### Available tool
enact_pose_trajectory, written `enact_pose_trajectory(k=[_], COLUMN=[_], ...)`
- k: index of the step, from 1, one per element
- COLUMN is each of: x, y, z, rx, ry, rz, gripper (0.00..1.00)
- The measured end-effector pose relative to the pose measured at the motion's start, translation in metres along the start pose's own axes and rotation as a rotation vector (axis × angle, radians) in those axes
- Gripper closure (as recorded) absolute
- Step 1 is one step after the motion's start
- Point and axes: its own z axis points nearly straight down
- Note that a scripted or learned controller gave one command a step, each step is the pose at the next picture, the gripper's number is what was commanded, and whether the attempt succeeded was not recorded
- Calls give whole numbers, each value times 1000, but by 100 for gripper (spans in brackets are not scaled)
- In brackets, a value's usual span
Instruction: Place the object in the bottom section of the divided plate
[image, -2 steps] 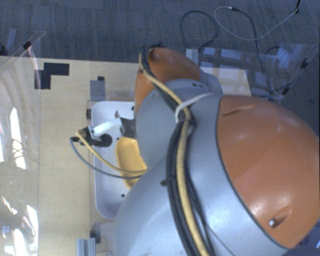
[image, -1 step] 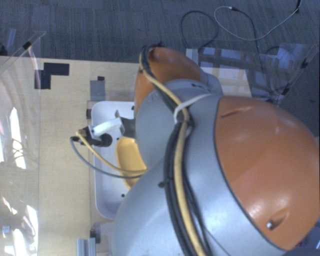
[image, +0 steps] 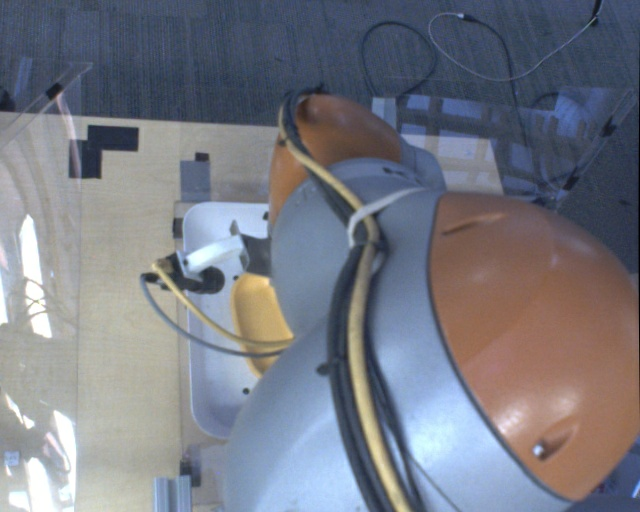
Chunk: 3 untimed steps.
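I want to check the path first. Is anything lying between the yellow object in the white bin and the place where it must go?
Cannot tell. The yellow object lies in the white bin, but the arm covers everything to its right, so the camera view shows neither a divided plate nor any obstacle.

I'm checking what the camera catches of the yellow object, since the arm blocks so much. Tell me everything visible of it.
The yellow object looks smooth, rounded and elongated, matte yellow-orange, perhaps plastic. It lies inside the white bin, toward the bin's middle, running from upper left to lower right. Its lower right end disappears behind the grey arm, so its full shape cannot be told. A yellow cable loops just left of it; whether they touch is unclear.
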Motion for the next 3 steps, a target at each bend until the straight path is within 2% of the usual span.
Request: enact_pose_trajectory(k=[2, 3], x=[0, -42], y=[0, -13], z=[0, -28], rx=[0, -2], ry=[0, -2], rz=[0, -146], gripper=[0, 0])
